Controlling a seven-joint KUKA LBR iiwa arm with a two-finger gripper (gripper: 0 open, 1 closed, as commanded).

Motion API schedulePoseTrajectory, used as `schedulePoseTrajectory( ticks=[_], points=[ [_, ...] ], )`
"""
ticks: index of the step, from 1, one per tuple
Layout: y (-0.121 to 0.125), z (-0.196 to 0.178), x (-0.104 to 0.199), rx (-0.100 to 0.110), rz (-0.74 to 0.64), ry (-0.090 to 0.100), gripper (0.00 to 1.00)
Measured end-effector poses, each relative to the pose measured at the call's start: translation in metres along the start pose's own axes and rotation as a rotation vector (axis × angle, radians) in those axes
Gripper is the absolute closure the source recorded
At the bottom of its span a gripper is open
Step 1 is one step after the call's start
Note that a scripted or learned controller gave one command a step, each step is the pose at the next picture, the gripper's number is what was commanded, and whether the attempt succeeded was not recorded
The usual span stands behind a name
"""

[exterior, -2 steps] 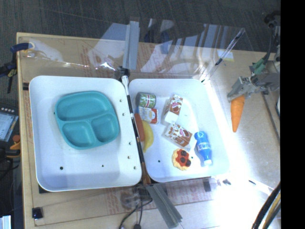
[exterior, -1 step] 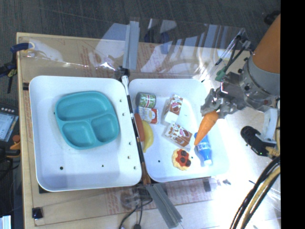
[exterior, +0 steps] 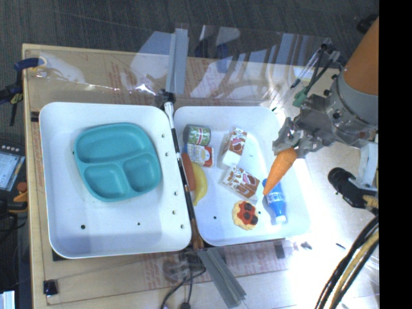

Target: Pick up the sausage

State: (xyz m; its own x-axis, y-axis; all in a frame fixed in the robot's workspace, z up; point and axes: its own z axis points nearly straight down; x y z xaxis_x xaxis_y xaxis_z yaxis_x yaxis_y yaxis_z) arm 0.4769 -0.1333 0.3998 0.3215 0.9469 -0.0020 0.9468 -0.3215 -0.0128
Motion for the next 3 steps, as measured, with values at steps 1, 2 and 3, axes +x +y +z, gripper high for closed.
schedulePoseTrajectory(
  ticks=[1, 2, 3],
  points=[
    [0.000, 0.000, 0.000, 0.001, 0.000, 0.000, 0.00],
    [0.005, 0.140, -0.013, -0.005, -0.209, 0.000, 0.00],
    [0.010, 0.249, -0.025, -0.005, -0.386, 0.001, 0.00]
  ],
)
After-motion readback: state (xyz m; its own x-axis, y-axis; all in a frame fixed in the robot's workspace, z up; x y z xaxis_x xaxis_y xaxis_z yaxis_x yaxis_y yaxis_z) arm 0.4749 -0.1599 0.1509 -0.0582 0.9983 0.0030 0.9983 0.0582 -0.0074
